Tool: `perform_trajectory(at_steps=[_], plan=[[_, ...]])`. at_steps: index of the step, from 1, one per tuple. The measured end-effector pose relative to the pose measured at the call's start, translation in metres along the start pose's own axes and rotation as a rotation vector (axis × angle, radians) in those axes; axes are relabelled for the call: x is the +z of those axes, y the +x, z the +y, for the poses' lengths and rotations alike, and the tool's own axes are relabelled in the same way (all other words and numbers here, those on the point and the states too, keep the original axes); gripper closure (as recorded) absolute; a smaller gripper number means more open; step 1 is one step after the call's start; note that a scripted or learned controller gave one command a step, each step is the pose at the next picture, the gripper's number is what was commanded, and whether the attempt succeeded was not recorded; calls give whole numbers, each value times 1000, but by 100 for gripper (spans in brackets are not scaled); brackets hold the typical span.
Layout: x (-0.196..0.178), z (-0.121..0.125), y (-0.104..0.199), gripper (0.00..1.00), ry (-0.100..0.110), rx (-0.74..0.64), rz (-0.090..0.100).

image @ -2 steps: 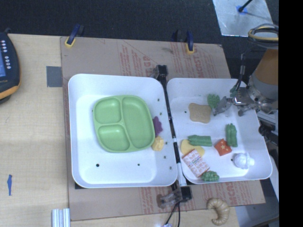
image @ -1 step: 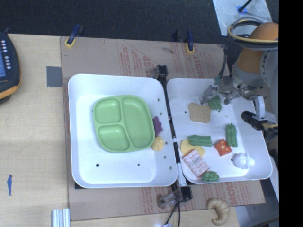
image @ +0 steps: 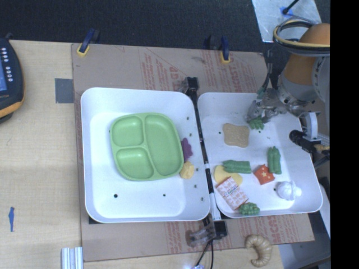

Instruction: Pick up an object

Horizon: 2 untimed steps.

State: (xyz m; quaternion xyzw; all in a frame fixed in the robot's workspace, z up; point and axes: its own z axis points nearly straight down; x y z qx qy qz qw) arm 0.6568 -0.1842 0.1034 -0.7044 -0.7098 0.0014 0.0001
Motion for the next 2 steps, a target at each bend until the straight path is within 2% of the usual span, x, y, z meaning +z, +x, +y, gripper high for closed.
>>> perform_trajectory(at_steps=[1, 2], plan=[[-17, 0, 65, 100, 2, -1, 3], [-93, -6, 141, 100, -4, -2, 3]])
